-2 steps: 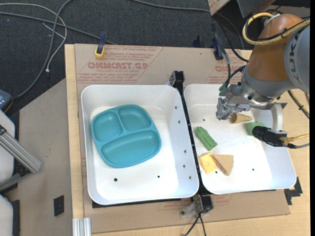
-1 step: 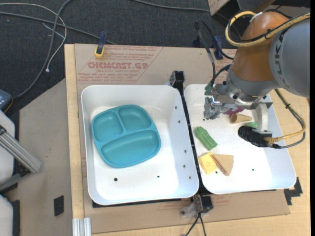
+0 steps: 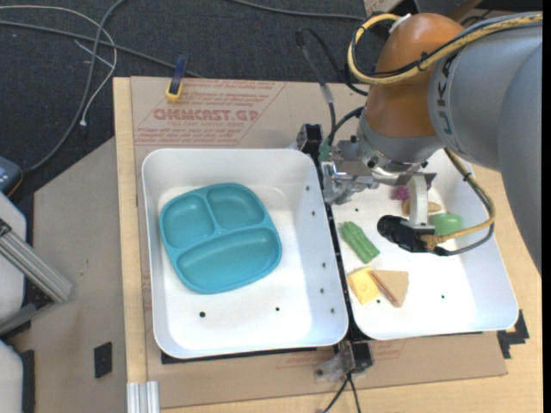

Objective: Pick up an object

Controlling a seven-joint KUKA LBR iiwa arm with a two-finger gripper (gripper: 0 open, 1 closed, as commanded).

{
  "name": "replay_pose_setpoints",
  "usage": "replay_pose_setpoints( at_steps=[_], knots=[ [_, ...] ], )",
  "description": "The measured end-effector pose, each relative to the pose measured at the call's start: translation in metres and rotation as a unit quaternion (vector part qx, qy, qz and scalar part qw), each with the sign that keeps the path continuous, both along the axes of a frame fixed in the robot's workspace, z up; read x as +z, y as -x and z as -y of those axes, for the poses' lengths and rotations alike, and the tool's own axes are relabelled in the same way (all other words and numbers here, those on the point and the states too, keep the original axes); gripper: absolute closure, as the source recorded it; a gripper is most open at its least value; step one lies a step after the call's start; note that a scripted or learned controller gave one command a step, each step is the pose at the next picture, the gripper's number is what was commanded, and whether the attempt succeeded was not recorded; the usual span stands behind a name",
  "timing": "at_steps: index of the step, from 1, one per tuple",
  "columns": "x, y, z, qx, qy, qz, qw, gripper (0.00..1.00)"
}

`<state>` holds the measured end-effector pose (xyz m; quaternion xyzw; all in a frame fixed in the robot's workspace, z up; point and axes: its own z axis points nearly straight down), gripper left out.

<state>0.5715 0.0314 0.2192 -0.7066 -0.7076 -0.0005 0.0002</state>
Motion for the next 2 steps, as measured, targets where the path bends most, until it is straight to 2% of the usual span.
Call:
replay_pose_setpoints(
  at_steps=[1,2],
  knots=[
    [-0.0041,0.0121,-0.0459,0.000,0.0001,-0.002,1.0000,1.00],
    [-0.0043,0.0121,-0.0464,0.000,-0.0001,-0.002,1.0000,0.00]
  ],
)
